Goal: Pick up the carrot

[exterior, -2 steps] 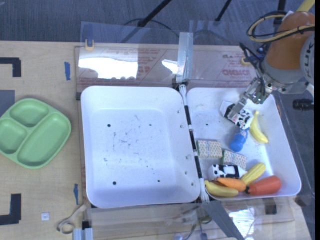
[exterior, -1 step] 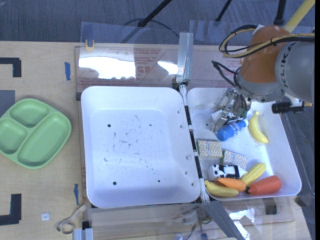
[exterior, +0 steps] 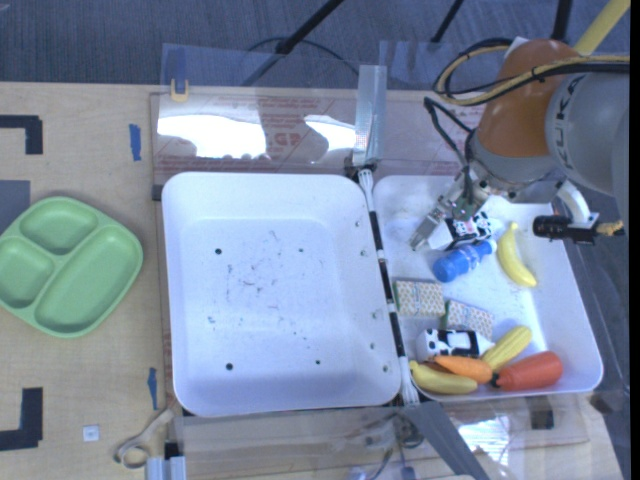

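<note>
Camera view shows the gripper [exterior: 437, 230] open and holding nothing above the right bin [exterior: 575, 313], far from the carrot [exterior: 463, 366] lying near that bin's front edge.

The small orange tapered plastic carrot [exterior: 463, 367] is lying flat near the front edge of the right-hand shallow white bin [exterior: 585, 338], pointing roughly left-right.

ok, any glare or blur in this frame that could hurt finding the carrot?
Camera view: strong glare on the clear plastic panel behind the bins; the small orange carrot at the right white bin's near edge is evenly lit and fairly sharp; the metal two-finger tool looks slightly soft.
</note>
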Robot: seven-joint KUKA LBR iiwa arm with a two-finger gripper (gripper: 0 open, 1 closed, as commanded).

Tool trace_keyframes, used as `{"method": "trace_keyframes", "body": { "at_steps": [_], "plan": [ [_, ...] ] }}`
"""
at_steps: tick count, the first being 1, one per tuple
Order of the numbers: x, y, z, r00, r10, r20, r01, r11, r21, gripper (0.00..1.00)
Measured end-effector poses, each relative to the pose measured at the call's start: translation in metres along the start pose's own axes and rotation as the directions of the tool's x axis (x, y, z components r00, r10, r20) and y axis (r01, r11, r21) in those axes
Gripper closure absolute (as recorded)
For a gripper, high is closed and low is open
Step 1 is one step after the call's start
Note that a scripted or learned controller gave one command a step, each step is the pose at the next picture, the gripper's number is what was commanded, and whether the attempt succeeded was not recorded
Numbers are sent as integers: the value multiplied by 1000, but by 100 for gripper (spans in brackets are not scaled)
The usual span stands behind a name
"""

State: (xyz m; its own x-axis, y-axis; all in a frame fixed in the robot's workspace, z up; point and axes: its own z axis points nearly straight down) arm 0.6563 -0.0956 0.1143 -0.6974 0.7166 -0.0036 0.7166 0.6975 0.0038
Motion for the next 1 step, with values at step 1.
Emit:
{"method": "trace_keyframes", "body": {
  "at_steps": [1],
  "plan": [
    [-7, -3, -7, 909, 417, 1, -417, 909, 0, 0]
  ]
}}
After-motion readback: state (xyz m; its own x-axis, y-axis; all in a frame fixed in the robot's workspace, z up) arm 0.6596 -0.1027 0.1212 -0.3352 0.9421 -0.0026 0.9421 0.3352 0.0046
